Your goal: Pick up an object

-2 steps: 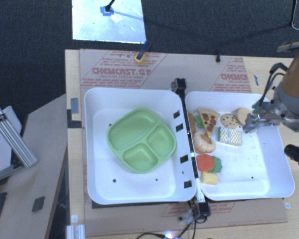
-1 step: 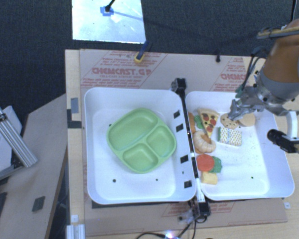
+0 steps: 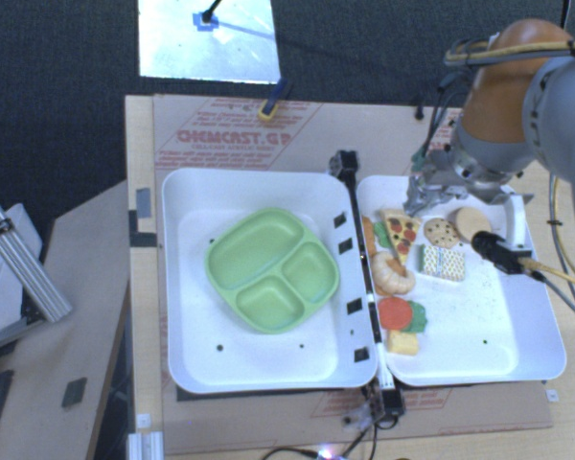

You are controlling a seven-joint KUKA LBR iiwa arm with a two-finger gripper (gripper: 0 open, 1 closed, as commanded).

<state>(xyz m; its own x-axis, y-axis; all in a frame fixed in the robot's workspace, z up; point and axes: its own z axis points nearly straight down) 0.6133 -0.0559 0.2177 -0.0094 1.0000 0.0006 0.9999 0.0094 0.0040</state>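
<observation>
The right bin (image 3: 517, 353) holds several toy foods along its left side. A pizza slice (image 3: 400, 228) lies near the bin's back left, with a chocolate-chip cookie (image 3: 441, 232) and a tan round piece (image 3: 471, 222) to its right. Below them are a pale speckled block (image 3: 443, 264) and a curled shrimp-like piece (image 3: 391, 274). Farther forward are a red tomato slice (image 3: 396, 312) and a yellow chunk (image 3: 402, 343). My gripper (image 3: 420, 197) hangs over the bin's back left corner, just behind the pizza slice, and nothing shows between its tips.
The left bin (image 3: 201, 353) holds a green divided plate (image 3: 271, 268). A black clip rail (image 3: 356, 257) runs between the two bins. The arm's grey body and orange band (image 3: 513, 75) loom over the right bin's back edge.
</observation>
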